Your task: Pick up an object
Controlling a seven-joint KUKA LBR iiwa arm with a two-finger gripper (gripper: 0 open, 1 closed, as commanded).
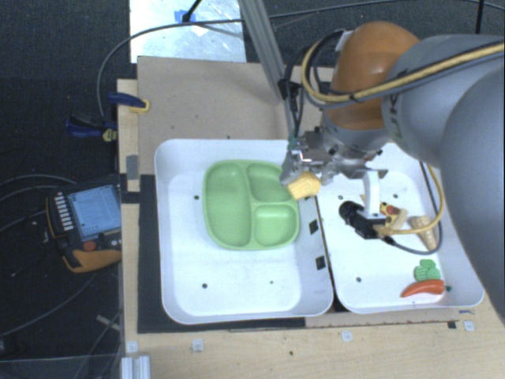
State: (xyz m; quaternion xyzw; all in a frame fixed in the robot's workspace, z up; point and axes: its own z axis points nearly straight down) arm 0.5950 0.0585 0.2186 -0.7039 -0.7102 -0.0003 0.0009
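My gripper (302,175) hangs over the divide between the two bins, at the right rim of the green divided plate (246,205). A small yellow block (304,186) sits between its fingertips, and the gripper is shut on it. The block looks lifted slightly above the plate's edge. An orange toy carrot with a green top (424,284) lies in the near right corner of the right bin (387,294). A small red and yellow piece (390,209) and a beige piece (424,227) lie near that bin's middle right.
The green plate lies in the left bin (229,287), whose near half is bare white floor. My grey arm and orange wrist band cover the far part of the right bin. A blue-screened device (87,215) and cables lie off the bench to the left.
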